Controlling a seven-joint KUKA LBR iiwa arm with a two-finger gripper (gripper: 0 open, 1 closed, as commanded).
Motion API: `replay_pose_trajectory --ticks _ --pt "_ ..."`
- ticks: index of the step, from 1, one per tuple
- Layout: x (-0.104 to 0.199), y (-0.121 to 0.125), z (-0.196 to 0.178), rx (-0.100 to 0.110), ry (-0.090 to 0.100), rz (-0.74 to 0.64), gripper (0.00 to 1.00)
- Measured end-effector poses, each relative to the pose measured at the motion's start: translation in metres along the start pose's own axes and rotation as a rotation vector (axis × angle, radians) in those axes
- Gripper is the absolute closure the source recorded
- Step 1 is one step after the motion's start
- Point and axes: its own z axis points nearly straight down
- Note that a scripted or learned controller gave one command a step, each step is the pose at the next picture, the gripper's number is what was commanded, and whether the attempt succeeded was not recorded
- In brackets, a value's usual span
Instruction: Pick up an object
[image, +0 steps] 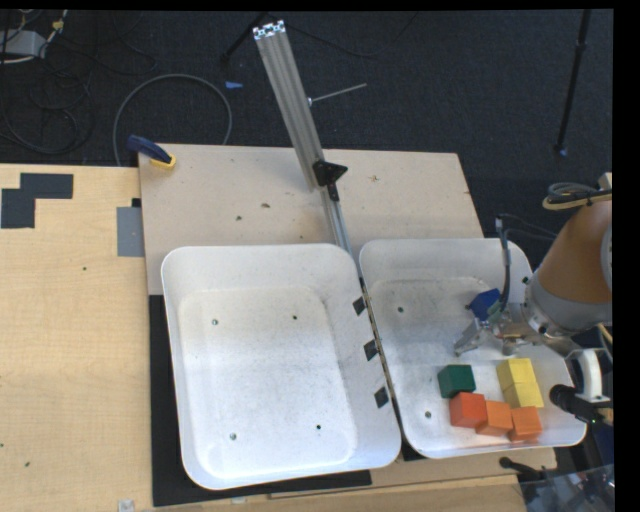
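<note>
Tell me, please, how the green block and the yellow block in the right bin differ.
The green block is dark green, squat and roughly square; the yellow block is pale yellow, longer and rectangular. The green one lies nearer the middle of the right bin, the yellow nearer the arm. Both lie flat beside the orange blocks, apart from the gripper.

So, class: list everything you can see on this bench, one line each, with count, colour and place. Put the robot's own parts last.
Bins: two, white, side by side on the bench.
Green block: one, right bin.
Orange blocks: two or three, right bin's near edge.
Yellow block: one, right bin, right of the green block.
Blue piece: one, right bin, by the gripper.
Rail: one, silver, slanting over the board behind the bins.
Clamp: one, blue and yellow, board's far left corner.
Arm: one, grey and orange, right.
Gripper: one, over the right bin.
</note>
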Motion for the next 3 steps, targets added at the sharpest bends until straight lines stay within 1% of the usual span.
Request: replay_pose_trajectory --ticks 1,2,3 --pt "0.022 -0.034 -0.006 -0.037 -0.016 -0.008 0.0" --pt "0.052 -0.043 -0.01 -0.064 -0.025 -0.019 0.0" --pt "0.075 -0.044 -0.009 -0.06 -0.018 -0.021 0.0"
